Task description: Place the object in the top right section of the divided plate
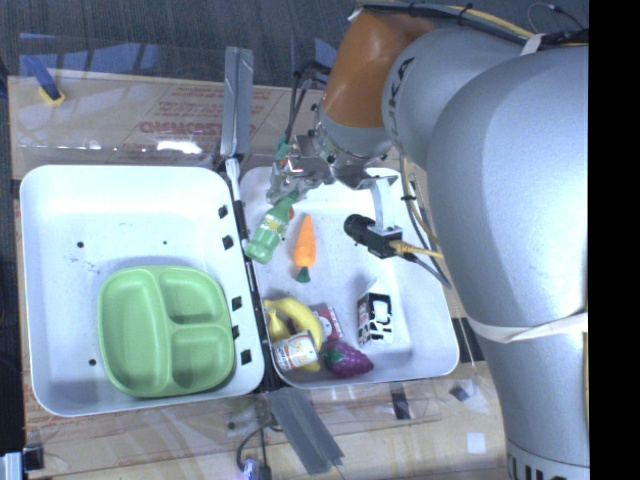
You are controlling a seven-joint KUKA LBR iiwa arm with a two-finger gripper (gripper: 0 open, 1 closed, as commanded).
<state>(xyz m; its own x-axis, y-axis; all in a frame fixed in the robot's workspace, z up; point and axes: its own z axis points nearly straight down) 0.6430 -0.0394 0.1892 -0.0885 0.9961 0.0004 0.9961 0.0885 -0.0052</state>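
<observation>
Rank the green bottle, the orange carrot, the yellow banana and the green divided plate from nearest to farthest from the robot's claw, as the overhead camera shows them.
1. Green plastic bottle, just below the claw, top of the right bin.
2. Orange toy carrot, mid right bin.
3. Yellow toy banana, lower in the right bin.
4. Green divided plate, over in the left bin.

Robot lab: arm point(480, 168) over white bins point(60, 198).

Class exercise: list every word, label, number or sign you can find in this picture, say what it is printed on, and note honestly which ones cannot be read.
Red print on the clear plastic sheet behind the bins: too blurred to read.
Large white characters on the small black-and-white box in the right white bin: too unclear to read.
Label on the small round can beside the yellow banana: too small to read.
</observation>
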